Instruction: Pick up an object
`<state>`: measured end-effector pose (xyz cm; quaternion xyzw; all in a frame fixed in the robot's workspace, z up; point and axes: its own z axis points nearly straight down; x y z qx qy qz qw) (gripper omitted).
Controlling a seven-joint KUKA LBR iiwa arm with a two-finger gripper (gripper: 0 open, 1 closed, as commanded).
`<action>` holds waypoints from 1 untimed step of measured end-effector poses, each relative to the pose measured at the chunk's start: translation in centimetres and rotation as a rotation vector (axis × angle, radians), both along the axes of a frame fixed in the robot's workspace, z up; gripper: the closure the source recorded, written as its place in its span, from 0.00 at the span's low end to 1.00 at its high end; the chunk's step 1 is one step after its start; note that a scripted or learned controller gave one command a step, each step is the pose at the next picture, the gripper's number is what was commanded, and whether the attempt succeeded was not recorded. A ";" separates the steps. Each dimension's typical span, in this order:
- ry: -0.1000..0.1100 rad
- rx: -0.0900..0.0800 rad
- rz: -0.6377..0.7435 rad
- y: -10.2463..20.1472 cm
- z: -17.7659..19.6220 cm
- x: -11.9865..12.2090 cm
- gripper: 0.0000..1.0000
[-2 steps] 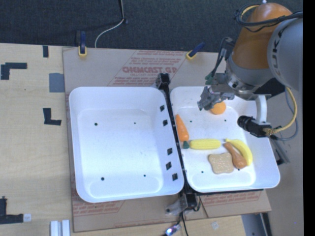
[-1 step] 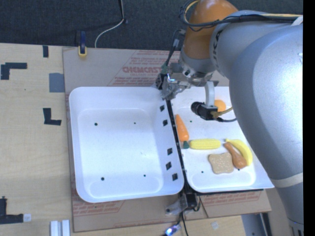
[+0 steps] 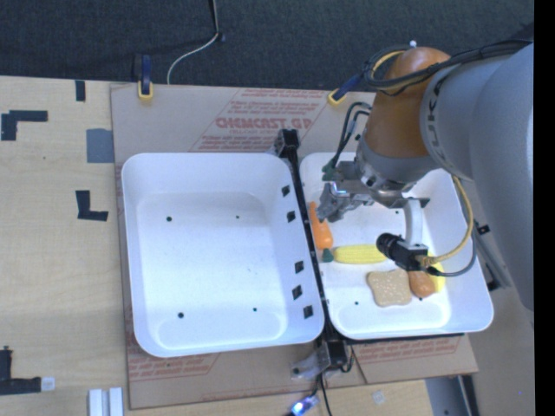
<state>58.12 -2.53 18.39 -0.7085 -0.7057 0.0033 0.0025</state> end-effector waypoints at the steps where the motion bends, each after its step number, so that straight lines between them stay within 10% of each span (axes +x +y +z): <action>1: -0.017 0.002 0.009 3.9 9.2 4.0 1.00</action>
